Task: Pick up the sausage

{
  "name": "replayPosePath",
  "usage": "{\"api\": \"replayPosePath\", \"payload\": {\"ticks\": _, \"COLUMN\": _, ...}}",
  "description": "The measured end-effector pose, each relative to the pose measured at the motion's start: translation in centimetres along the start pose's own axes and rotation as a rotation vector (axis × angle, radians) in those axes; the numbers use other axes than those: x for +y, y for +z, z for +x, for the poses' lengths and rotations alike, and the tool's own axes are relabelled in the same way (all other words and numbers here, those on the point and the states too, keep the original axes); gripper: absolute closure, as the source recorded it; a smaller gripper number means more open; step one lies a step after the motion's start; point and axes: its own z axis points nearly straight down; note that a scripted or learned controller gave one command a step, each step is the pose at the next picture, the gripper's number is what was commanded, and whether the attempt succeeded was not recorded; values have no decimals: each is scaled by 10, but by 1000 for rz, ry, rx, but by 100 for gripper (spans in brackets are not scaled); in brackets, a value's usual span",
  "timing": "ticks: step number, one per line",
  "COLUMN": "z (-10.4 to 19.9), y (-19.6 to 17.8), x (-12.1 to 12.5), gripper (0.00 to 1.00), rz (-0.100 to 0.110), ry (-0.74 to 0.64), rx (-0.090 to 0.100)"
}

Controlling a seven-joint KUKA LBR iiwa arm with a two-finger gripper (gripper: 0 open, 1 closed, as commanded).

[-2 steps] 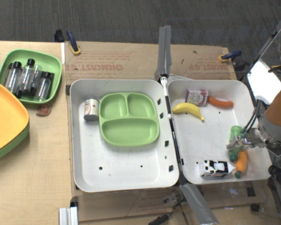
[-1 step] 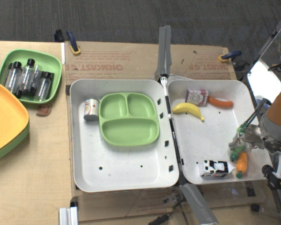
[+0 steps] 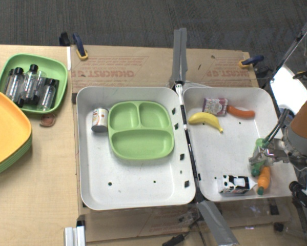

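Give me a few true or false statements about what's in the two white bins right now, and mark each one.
1. The green divided plastic plate lies in the left white bin. True.
2. The yellow banana lies on that plate. False: it lies in the right white bin.
3. The red-orange sausage lies near the right bin's far edge, beside a small pink packet. True.
4. The small metal can is in the right bin. False: it is in the left bin, left of the plate.
5. The hand is over the sausage. False: it is near the orange carrot.
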Motion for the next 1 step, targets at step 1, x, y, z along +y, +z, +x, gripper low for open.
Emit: {"api": "replayPosePath", "payload": {"ticks": 1, "z": 23, "y": -17, "x": 75, "gripper": 100, "rz": 8, "ry": 97, "rx": -7}}
